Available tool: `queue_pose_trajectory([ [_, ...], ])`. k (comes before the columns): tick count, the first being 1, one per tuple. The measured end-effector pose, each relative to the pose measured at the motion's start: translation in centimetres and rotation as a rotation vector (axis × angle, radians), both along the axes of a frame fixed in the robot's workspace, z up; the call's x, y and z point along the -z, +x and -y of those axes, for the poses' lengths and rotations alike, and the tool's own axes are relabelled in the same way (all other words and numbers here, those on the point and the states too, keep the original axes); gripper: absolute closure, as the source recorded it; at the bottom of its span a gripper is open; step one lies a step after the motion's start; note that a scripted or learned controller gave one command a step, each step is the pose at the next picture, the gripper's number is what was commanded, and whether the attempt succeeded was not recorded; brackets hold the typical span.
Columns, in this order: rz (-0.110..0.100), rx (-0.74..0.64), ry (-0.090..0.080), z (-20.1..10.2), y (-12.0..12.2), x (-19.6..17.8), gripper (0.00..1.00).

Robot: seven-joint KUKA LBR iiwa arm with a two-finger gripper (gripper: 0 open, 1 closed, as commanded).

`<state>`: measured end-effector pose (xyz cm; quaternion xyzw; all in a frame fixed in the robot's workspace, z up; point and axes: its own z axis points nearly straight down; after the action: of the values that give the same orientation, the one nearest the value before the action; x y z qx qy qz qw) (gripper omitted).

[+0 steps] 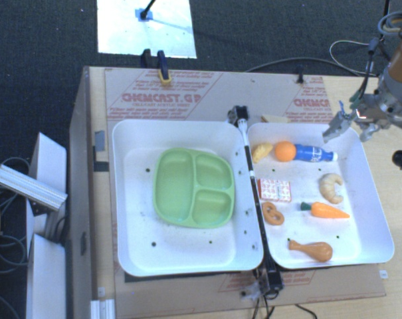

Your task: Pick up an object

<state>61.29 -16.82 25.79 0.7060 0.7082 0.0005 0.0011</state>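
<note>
The pincer [350, 126] is seen with fingers apart, holding nothing, over the right bin's [377, 208] far corner. Two white bins are carried by the table [187, 92], which is surrounded by dark carpet [34, 52]. A blue bottle [315, 154] lies near the pincer.

Green divided tray [193, 188]: smooth plastic, slight sheen. White bins [137, 244]: smooth matt plastic. Tabletop [207, 92]: flat printed paper-like sheet. Floor, upper left [34, 45]: dark, rough carpet.

A green sectioned tray [193, 188] lies in the left bin [131, 198]. Printed brown sheeting [187, 95] covers the tabletop [81, 178]; a white sheet [145, 18] lies beyond it on the dark floor [34, 58].
</note>
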Motion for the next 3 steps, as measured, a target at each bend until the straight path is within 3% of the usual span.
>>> queue_pose_trajectory([
  [1, -0.002, -0.002, 0.001, -3.2, 3.8, 7.8, 0.00],
  [2, 0.018, -0.001, -0.004, -5.9, 5.6, 15.4, 0.00],
  [3, 0.018, -0.003, -0.005, -5.9, 5.6, 14.5, 1.00],
])
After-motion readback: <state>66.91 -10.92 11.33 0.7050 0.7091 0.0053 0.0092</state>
